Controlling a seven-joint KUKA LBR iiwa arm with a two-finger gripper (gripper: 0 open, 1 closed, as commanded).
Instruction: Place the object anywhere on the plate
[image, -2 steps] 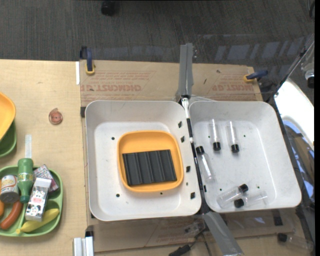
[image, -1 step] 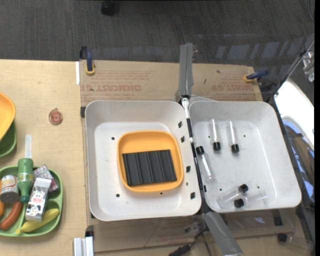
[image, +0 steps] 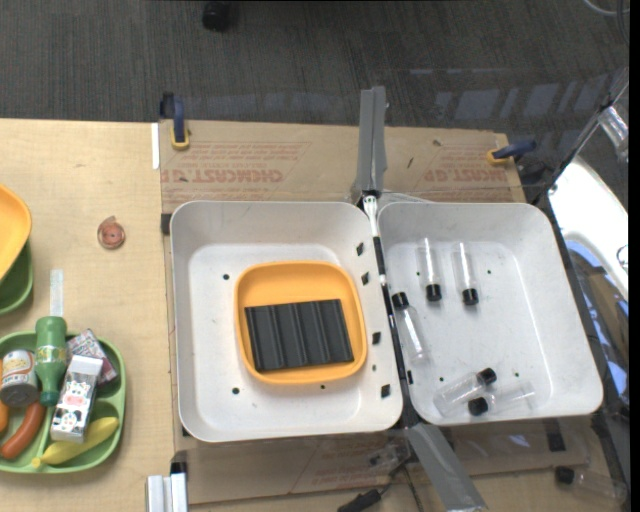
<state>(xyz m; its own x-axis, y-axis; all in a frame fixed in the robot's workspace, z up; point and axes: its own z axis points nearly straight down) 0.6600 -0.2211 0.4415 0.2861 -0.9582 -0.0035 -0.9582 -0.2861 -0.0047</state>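
An orange-yellow plate (image: 296, 281) lies in the middle of the left white bin (image: 203, 320). A black ridged rectangular object (image: 300, 335) rests flat on the plate, a little toward its front. In the right white bin (image: 555, 300) lie several clear tubes with black caps. Two stand side by side near the back (image: 429, 268) (image: 465, 272), one lies along the left wall (image: 408, 325), and two lie at the front (image: 470, 386) (image: 498, 400).
On the wooden table at the left stand a green tray of toy food (image: 105, 425) and a yellow bowl (image: 10, 232), with a small pink disc (image: 111, 233) nearby. A grey post (image: 372, 140) rises behind the seam between the bins. Clamps (image: 176, 125) (image: 505, 152) hold the cardboard's back edge.
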